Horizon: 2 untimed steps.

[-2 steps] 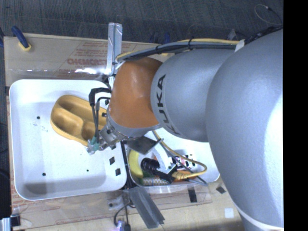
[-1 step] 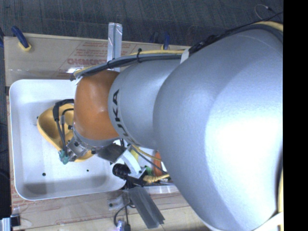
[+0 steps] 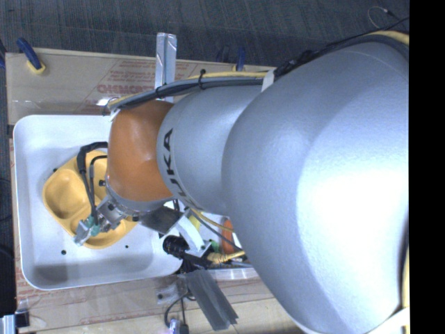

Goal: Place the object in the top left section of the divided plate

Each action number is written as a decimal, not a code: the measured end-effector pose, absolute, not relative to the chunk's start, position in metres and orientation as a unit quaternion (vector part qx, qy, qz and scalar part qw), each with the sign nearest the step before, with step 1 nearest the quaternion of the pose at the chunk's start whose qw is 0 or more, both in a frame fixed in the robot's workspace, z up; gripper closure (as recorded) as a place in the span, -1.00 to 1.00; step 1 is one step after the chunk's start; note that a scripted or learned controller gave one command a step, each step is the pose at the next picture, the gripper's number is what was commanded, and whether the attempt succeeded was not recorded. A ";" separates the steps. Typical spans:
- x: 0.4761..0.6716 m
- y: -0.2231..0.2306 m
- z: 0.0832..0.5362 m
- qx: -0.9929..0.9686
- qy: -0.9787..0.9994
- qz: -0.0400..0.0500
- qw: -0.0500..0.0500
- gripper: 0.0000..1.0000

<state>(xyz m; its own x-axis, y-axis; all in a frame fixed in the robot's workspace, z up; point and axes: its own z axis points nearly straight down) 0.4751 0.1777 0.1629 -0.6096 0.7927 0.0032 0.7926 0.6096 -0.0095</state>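
The grey arm (image 3: 299, 179) covers most of the right side, its orange band (image 3: 135, 155) above the left white bin (image 3: 31, 186). Inside that bin lies the yellow divided plate (image 3: 62, 197). The jaws (image 3: 89, 229) hover over the plate's lower edge; whether they grip anything, I cannot tell.

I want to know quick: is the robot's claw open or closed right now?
Gripper: over the yellow divided plate in the left bin; open or closed cannot be told.
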 end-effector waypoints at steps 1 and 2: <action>0.582 0.151 0.166 -0.493 -0.870 0.002 0.002 -1.00; 0.581 0.154 0.172 -0.489 -0.872 0.005 0.004 1.00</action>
<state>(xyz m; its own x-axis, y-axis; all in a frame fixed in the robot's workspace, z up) 0.5814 0.1537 0.1722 -0.5224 0.8527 0.0022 0.8527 0.5223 -0.0116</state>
